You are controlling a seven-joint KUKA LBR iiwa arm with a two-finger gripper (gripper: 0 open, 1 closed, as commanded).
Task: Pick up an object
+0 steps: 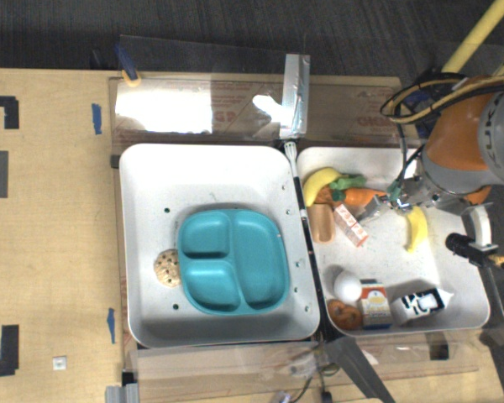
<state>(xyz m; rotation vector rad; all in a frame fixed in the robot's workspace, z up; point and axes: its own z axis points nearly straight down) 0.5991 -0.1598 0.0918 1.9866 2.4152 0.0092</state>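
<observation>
Carrot just beside fingers, low in right bin, opening unclear

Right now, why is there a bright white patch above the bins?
In the camera view, that is glare: light bouncing off the clear plastic sheet behind the left bin. The teal tray casts a soft shadow, and small items look slightly blurry.

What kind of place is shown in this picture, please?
Probably a robotics lab test bench: two white bins side by side, toy food such as a banana, and a grey-and-orange arm reaching in.
</observation>
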